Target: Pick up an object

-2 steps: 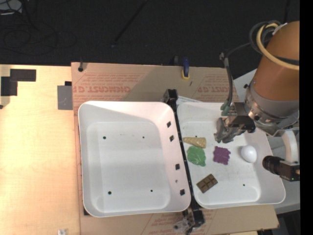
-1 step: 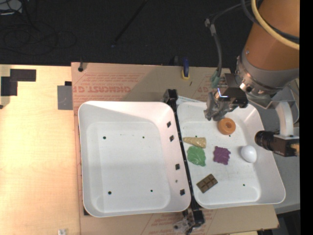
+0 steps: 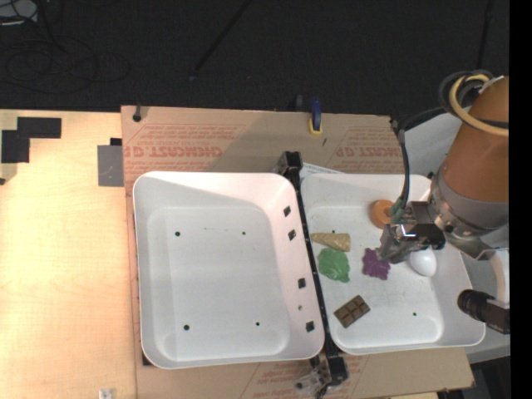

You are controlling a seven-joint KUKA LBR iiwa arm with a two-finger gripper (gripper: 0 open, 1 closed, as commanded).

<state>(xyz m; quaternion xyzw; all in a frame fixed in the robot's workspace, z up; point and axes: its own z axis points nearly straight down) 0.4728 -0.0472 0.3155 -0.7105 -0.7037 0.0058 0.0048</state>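
Now, from the overhead camera, the arm [image 3: 478, 165] reaches in from the right, its orange band above the grey wrist, and the gripper [image 3: 397, 248] sits low over the right bin [image 3: 432, 327]. Whether the pincer is wide or narrow cannot be told; the dark gripper body hides that. Right beside it, just below and to its left, lies a small purple object [image 3: 376, 264], touching or nearly touching the gripper's tip, and nothing shows it gripped. A white egg-shaped object [image 3: 423, 262] lies just to the gripper's right. An orange round object [image 3: 381, 213] peeks out behind the gripper, toward the bin's far side. Further left in the same bin, a tan wedge [image 3: 332, 241] lies near the divide, with a green lump [image 3: 334, 264] just below it. A brown chocolate-like block [image 3: 352, 310] rests alone toward the near edge. The left bin [image 3: 150, 223] stands alongside, its white wall meeting the right bin's.
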